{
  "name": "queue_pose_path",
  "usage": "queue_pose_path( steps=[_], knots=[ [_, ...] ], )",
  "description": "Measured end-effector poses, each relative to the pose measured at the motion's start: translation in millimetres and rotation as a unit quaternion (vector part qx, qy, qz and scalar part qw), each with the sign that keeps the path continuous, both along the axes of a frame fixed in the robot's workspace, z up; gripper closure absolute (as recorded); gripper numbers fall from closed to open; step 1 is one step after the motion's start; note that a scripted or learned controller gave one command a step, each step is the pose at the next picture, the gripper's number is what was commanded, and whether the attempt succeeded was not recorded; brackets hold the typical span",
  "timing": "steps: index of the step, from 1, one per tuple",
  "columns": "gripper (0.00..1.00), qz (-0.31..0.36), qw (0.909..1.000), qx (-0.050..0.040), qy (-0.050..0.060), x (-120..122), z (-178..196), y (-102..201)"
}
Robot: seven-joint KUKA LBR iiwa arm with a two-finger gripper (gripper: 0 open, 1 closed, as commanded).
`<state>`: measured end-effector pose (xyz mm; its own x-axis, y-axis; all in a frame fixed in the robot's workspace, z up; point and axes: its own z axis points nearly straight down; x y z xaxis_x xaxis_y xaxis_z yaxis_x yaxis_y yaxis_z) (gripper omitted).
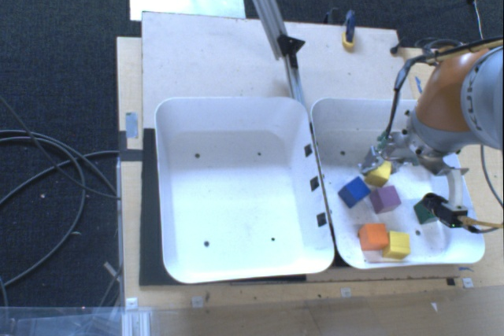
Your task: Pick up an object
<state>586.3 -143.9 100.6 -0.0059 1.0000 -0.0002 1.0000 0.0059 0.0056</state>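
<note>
My gripper (379, 164) reaches down into the right bin (346, 122) from the right. A small yellow block (381, 174) sits tilted between its fingertips, and the gripper looks shut on it. Just below lie a blue cube (353, 191) and a purple cube (385, 199). An orange cube (373, 236) and a second yellow cube (396, 245) rest side by side near the bin's front wall. A dark green block (426, 211) lies to the right, under the arm's cable.
The left bin (236, 102) stands beside the right one, sharing a middle rim (315, 177). A slanted metal pole (268, 0) crosses the back board. A yellow clamp (348, 35) sits at the board's far edge. Cables lie on the floor at left.
</note>
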Motion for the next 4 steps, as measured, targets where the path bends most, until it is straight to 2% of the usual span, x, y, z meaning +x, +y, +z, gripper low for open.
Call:
queue_pose_path(
  steps=[1, 2, 3, 4],
  knots=[
    [1.0, -0.001, 1.0, 0.0, 0.0, 20, -9, -22],
    [1.0, 0.003, 1.0, 0.0003, 0.0, 13, -9, 67],
    [1.0, 0.002, 1.0, 0.0, 0.0, -25, 93, 158],
    [1.0, 0.003, 1.0, 0.0014, 0.005, -52, 87, 217]
  ],
)
